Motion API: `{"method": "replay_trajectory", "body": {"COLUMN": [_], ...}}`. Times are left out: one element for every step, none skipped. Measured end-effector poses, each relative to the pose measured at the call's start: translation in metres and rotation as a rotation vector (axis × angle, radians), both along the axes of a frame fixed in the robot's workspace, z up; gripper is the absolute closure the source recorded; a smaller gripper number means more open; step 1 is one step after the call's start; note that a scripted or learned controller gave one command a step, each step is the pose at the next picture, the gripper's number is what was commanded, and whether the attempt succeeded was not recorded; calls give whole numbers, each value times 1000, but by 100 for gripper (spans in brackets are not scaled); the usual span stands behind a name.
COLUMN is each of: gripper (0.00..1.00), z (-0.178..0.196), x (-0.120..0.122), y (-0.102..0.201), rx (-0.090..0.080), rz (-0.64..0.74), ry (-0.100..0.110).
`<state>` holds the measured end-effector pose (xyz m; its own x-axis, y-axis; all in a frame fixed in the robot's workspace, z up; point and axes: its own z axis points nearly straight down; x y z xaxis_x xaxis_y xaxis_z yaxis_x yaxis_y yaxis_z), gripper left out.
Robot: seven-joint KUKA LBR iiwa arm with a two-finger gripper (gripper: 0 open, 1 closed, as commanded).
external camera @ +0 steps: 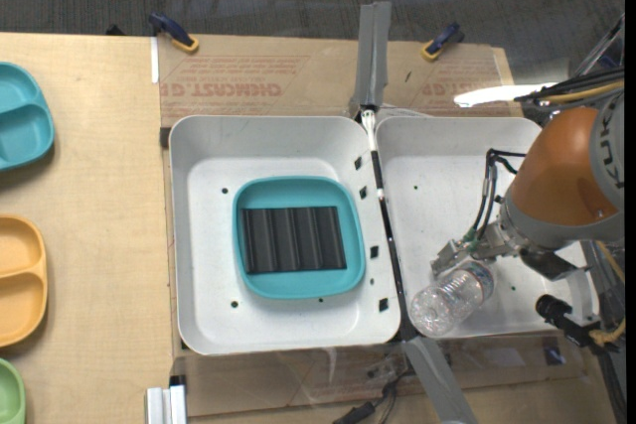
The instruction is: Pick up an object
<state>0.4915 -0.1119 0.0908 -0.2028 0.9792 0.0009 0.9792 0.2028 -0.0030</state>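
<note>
In the left bin (199,213) lies a teal tray (296,238), flat and near the middle, with a dark ribbed insert (294,238) set in its well; in the right bin (437,154) a clear plastic bottle (452,298) lies on its side near the front left corner, its broad end toward the bin's front wall; the gripper (452,256) sits right at the bottle's narrower upper end, touching or just above it; whether it grips the bottle cannot be told, since the metal tip is small and blurred against the clear plastic; the arm (561,179) hides part of the right bin's floor; at the left edge, a blue plate (20,119), a yellow plate (18,278) and a green one (8,392) are cut off by the frame.
</note>
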Motion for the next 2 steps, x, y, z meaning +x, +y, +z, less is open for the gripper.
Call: {"method": "replay_trajectory", "body": {"gripper": [100, 0], "z": [9, 9], "x": [0, 0], "y": [-1, -1], "rx": [0, 0], "rz": [-4, -4], "ry": [0, 0]}}
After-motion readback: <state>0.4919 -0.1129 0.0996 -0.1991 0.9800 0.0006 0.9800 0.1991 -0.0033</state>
